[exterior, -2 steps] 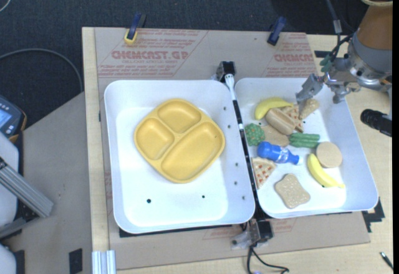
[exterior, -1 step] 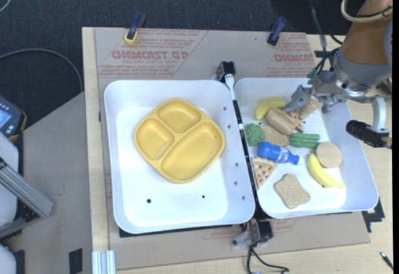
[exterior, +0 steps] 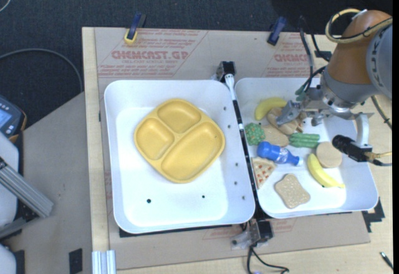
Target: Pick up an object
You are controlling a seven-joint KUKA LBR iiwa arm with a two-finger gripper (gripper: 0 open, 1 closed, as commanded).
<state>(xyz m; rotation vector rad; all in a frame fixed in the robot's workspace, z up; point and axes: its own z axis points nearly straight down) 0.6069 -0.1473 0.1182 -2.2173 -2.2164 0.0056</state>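
The left bin [exterior: 118, 142] holds a yellow divided plate [exterior: 179, 139]; the right bin [exterior: 368, 195] holds the toy foods. There the arm [exterior: 356, 58] hangs over the back corner, its gripper [exterior: 293, 114] low among a tan piece [exterior: 278, 118] and a banana [exterior: 269, 106] (whether it is open or closed cannot be told). Nearby lie a green pod [exterior: 303, 139], a blue bottle [exterior: 275, 153] and broccoli [exterior: 254, 134]. The crowding is the risk: a grasp could nudge neighbours aside or close on nothing.

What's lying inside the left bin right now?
A yellow divided plate sits alone in the left bin, its three compartments bare. Whatever is beneath the plate is covered.
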